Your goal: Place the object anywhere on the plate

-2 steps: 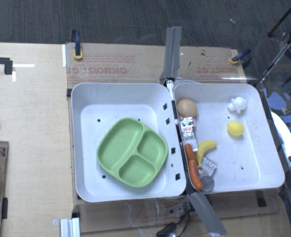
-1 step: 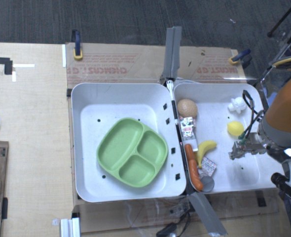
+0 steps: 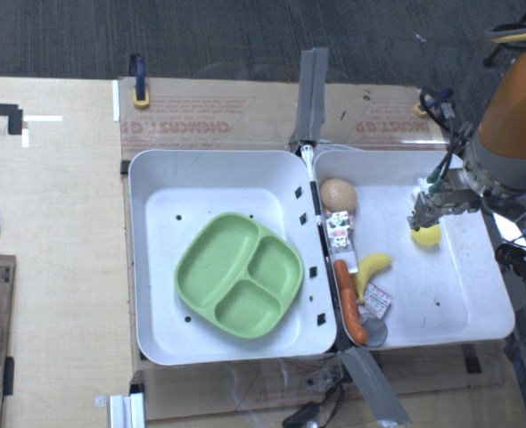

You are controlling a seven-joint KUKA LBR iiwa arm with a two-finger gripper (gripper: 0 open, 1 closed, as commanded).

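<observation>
Yellow lemon (image 3: pixel 427 235) lay in the right bin (image 3: pixel 477 328), just under my gripper (image 3: pixel 423 216) — touching or nearly so, hard to say which. Couldn't tell whether my fingers were spread or closed; the view was too dark there. Green plate (image 3: pixel 238 275) sat in the left bin (image 3: pixel 156 239), well apart from the lemon. Along the right bin's left wall — egg (image 3: pixel 338 194), small carton (image 3: pixel 339 232), banana (image 3: pixel 372 270), carrot (image 3: pixel 349 303), packet (image 3: pixel 376 300).
</observation>
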